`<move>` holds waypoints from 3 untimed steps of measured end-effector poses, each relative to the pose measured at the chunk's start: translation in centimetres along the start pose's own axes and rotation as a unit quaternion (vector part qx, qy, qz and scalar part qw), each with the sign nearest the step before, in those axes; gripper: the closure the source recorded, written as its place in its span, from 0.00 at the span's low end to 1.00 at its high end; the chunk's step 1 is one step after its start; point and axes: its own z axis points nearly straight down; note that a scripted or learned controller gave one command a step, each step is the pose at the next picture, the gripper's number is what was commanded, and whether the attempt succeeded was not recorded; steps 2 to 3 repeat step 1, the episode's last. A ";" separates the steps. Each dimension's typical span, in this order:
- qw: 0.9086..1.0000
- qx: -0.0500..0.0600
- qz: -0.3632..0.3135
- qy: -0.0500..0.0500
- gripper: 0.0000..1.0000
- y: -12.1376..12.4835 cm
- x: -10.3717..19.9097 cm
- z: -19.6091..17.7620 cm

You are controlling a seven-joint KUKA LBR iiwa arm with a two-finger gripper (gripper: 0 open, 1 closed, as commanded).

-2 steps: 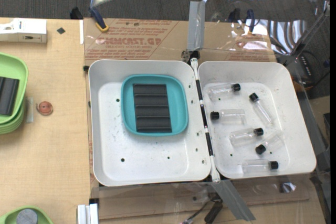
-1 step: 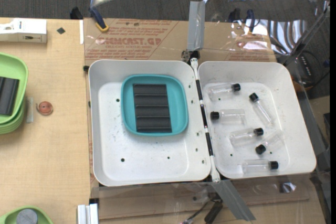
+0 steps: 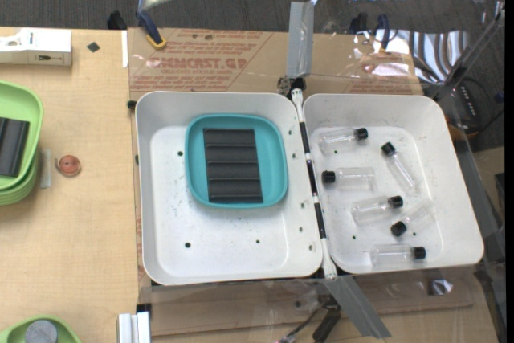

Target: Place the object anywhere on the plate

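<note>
A teal plate [image 3: 275, 165] with a dark ribbed insert [image 3: 233, 165] lies in the left white bin [image 3: 161, 197], toward its upper middle. Several clear vials with black caps lie scattered in the right white bin [image 3: 434, 132]: one near the top [image 3: 344, 136], one at the upper right [image 3: 399, 162], one at the left [image 3: 347, 175], and others lower down [image 3: 377, 209], [image 3: 397, 255].
Green dishes [image 3: 20, 144] sit at the left edge of the wooden bench, with a small round orange piece [image 3: 69, 165] beside them. A white box [image 3: 34, 48] lies at the upper left. Brown cardboard [image 3: 217, 60] backs the bins.
</note>
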 end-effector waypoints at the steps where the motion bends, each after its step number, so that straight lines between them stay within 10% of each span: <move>1: 1.000 0.000 0.000 0.000 0.00 0.0 0.1 0.0; 3: 1.000 0.000 0.000 0.000 0.00 0.0 0.1 0.0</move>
